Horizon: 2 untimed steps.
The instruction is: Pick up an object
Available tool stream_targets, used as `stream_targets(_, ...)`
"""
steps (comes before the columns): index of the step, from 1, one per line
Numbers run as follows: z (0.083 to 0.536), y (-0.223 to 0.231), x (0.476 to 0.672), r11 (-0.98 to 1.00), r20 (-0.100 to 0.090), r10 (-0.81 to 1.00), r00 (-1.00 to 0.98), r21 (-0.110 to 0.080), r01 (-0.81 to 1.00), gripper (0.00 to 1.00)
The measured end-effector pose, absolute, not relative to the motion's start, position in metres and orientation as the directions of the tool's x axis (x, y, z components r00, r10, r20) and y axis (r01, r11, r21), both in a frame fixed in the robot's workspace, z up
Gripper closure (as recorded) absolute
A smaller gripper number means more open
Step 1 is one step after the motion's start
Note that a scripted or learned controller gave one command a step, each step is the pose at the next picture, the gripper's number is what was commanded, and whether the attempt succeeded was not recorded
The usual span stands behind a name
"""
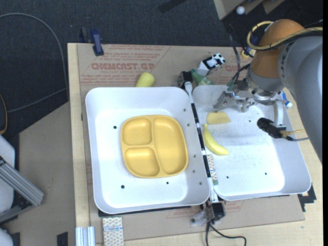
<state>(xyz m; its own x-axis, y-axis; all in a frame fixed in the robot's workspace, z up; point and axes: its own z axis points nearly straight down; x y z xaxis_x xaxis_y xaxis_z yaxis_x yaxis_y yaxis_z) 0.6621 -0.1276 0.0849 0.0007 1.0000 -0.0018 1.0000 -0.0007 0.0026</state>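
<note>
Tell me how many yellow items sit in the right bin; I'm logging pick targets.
2. A banana lies by the right bin's left wall; a pale yellow wedge sits just above it. The arm may hide others.

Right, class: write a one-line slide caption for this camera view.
Robot arm's tool hovers over right bin near banana and pale yellow piece; left bin holds yellow divided plate.

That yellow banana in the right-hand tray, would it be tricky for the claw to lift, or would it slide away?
The banana is curved and smooth-looking, so it may pivot or slide on the slick white right bin if nudged off-centre. It lies flat near the bin's left wall, so it probably won't roll far. It looks like a toy, so likely light and stiff.
</note>
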Motion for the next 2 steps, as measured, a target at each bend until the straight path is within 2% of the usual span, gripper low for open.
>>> stream_targets(1, 0.085, -0.096, 0.667, 0.001, 0.0, 1.0, -0.001, 0.002, 1.0, 0.0)
stream_targets(2, 0.084, -0.092, 0.621, -0.001, 0.001, 1.0, 0.001, -0.002, 1.0, 0.0)
